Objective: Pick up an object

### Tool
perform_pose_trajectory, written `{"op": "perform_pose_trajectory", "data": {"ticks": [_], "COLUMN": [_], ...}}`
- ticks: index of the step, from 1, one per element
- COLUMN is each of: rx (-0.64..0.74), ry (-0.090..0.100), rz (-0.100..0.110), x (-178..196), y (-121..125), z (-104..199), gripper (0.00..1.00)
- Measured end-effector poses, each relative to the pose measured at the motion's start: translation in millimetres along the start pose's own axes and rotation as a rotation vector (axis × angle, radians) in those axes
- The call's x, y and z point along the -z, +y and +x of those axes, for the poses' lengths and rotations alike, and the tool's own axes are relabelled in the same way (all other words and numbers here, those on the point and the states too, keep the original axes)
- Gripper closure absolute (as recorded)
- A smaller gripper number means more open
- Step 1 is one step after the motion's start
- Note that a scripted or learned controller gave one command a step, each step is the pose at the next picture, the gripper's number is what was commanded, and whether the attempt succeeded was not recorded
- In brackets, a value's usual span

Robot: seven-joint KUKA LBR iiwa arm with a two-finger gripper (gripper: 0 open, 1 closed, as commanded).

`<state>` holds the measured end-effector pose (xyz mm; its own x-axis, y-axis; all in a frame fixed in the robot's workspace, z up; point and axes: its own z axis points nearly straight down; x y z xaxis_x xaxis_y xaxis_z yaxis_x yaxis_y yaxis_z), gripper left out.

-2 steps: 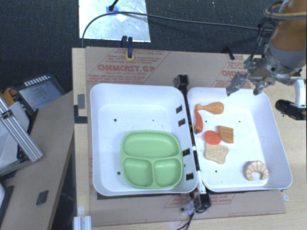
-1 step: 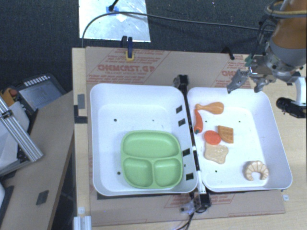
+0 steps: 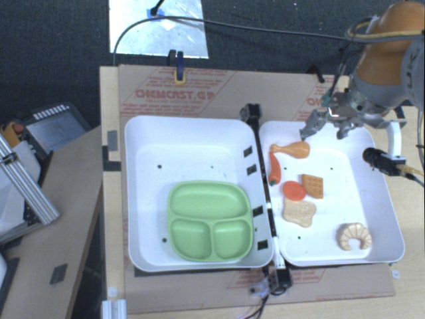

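Hovering open-fingered and empty at the right bin's (image 3: 385, 198) twelve o'clock edge, the gripper (image 3: 327, 126) sits just above the drumstick (image 3: 292, 150), probably a light, rigid, smooth toy best pinched across its thick end rather than its narrow handle.

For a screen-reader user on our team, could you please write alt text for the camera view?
The gripper hangs open over the far edge of the right bin, holding nothing, beside a toy drumstick. The bin also holds a carrot, tomato slice, cracker, bread slice and croissant. The left bin holds a green divided plate.
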<state>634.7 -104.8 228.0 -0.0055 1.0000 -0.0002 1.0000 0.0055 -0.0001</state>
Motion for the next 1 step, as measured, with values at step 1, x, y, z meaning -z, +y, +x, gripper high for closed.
{"op": "perform_pose_trajectory", "data": {"ticks": [1], "rx": [-0.001], "ry": [0.000], "rz": [0.001], "x": [-42.2], "y": [4.5], "z": [1.7], "gripper": [0.00]}}
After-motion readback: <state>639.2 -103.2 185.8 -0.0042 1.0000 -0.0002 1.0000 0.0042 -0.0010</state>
